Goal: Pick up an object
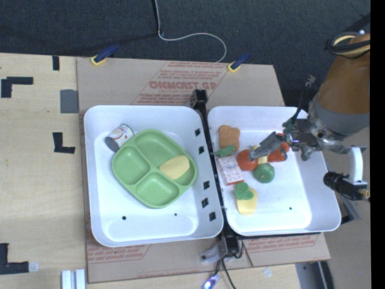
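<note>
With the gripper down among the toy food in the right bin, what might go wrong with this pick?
The gripper sits in a tight cluster: red piece, green ball, orange piece. It may nudge neighbours or catch two at once. The round green ball could roll away if it is bumped. The flat card beside them may shift.

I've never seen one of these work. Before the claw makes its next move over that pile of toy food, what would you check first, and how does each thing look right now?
1. Claw over the pile: ok. The claw sits in the right bin, above the red toy.
2. Claw open wide enough to take a toy: cannot tell from this angle.
3. Nothing already in the claw: cannot tell; the red toy lies right at its tip.
4. Room around the target: not ok. The red toy, the green ball and the orange piece crowd together.
5. Easier targets: ok. The yellow-and-green toy lies more apart.
6. Left bin out of the way: ok; its green plate lies far off.
</note>
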`<state>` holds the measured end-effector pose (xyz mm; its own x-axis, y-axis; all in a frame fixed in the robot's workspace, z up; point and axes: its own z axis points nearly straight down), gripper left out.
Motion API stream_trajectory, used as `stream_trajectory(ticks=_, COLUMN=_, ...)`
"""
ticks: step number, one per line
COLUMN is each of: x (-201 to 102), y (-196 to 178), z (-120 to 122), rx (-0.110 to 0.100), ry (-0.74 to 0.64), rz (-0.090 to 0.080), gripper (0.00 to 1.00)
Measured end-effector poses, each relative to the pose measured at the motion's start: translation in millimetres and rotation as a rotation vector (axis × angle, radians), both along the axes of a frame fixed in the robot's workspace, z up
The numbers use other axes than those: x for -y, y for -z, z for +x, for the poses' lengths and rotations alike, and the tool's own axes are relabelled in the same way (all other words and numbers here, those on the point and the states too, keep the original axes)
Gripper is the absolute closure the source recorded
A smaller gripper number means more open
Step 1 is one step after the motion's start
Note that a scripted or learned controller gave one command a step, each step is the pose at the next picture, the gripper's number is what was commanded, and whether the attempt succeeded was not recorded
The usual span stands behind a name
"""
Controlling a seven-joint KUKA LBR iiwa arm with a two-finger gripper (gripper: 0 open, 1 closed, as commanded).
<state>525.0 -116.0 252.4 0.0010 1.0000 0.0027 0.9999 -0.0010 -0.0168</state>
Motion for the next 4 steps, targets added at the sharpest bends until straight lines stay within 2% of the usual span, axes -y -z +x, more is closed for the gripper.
stream_trajectory(ticks=1, x=-0.1, y=-5.2, z=2.0, rx=0.011, ry=-0.003, rz=-0.002, gripper=0.00)
stream_trajectory(ticks=2, x=-8.3, y=46.3, z=6.9, rx=0.006, ry=-0.003, rz=-0.001, gripper=0.00)
stream_trajectory(ticks=4, x=-4.0, y=168.0, z=3.0, rx=0.005, ry=-0.002, rz=0.000, gripper=0.00)
